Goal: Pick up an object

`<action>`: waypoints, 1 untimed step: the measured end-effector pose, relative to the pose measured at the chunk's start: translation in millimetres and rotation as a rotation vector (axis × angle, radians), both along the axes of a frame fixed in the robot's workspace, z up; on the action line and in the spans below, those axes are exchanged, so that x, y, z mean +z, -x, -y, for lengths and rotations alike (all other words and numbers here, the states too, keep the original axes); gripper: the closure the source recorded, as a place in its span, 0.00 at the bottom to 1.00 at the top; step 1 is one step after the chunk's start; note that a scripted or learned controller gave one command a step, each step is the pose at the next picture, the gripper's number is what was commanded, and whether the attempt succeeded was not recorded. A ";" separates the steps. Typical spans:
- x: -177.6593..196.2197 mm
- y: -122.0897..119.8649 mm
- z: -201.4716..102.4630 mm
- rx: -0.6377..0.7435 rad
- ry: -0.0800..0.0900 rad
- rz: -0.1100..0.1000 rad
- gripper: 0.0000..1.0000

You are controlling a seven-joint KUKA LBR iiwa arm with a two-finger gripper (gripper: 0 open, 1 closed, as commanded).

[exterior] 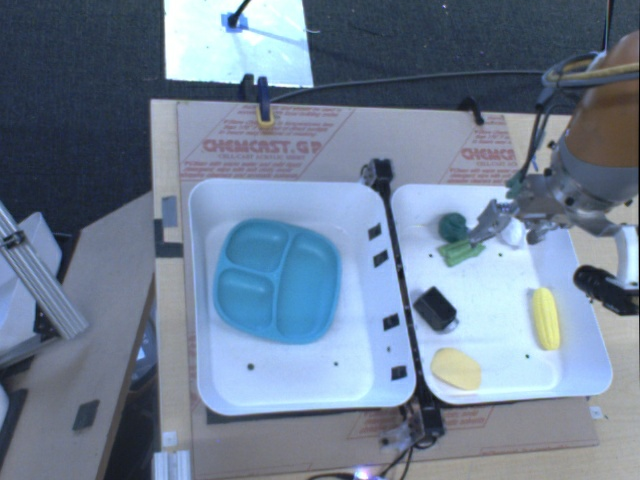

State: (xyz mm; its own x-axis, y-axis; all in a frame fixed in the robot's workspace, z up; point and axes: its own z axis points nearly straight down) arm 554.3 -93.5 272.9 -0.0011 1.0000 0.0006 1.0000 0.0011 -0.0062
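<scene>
Camera view showed two white bins side by side on the bench. The left bin [210,368] held a blue divided plate [277,279], lying flat near the bin's middle. The right bin [585,373] held five things. A dark green lump [452,225] sat near the far left corner, with a flat green piece [461,253] just beside it on the near side; whether the two touched could not be told. A small black block [436,309] lay near the left wall, and a yellow oval [456,369] lay near the front edge, apart from the block. A yellow corn cob [546,318] lay lengthwise toward the right side, well apart from the rest.

The arm [600,133] reached in from the right, over the far part of the right bin. The gripper [505,223] hung just right of the green lump and green piece, its fingers [487,224] pointing left toward them. The fingers appeared slightly spread, though the slant made this hard to confirm. Nothing lay between them. No object was lifted; each rested on the bin floor.
</scene>
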 end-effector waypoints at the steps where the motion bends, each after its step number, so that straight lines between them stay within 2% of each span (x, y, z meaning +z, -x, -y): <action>1: 4.0 -1.5 -0.2 0.002 0.001 0.008 0.00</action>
